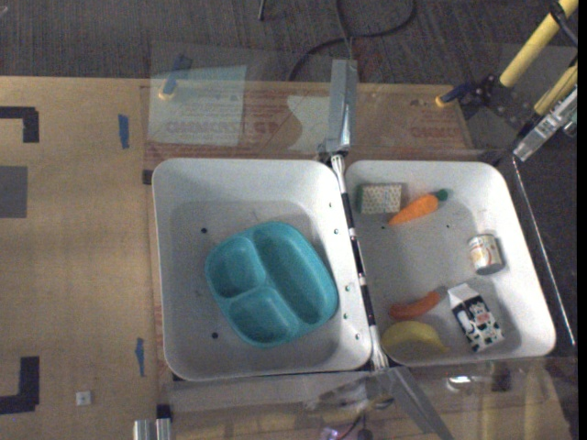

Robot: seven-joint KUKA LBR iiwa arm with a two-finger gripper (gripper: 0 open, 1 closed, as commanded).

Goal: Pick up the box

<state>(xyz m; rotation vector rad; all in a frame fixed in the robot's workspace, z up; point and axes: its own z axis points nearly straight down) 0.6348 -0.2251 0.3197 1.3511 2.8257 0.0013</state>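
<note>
Two white bins side by side on the desk (83, 246). Left bin (183, 200) holds a teal divided plate (269, 283), lying flat near the centre. Right bin (514, 209): the box (477, 317), a small white carton with dark print, lies at the lower right, just beside an orange sausage-shaped piece (415, 304) and a yellow lemon-like piece (413, 338). A small can (484, 253) above it. Carrot (415, 208) and sponge (380, 197) at the upper left, touching. Gripper state: cannot tell.
</note>
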